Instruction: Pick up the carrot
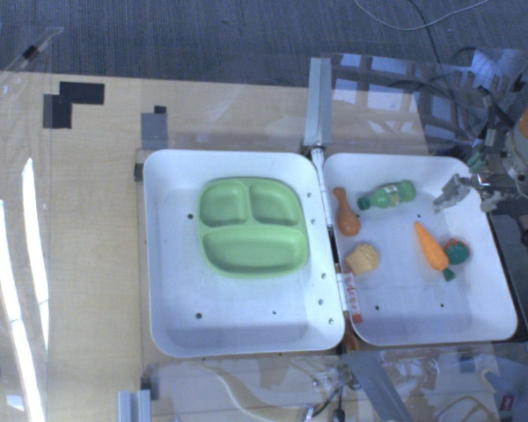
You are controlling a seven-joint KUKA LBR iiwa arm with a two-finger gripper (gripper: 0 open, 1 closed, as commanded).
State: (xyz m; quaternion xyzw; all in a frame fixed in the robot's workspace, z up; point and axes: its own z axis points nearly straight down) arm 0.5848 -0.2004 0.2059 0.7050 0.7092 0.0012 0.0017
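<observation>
— Where are you looking from?
— You look down from above the bench [88, 236], at a slant, taking in both bins [172, 323] from some way off, floor beyond.

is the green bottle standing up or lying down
Lying down. The green bottle rests on its side on the floor of the right bin, its cap end pointing toward the chicken drumstick.

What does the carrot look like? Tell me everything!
The carrot is a small orange toy that looks like smooth plastic. Its pointed tip aims up and left, and its thick end has a dark green top at the lower right. It lies flat on the floor of the right bin, near the right wall. Something small and reddish sits right by its green top. The gripper is above it, apart.
</observation>
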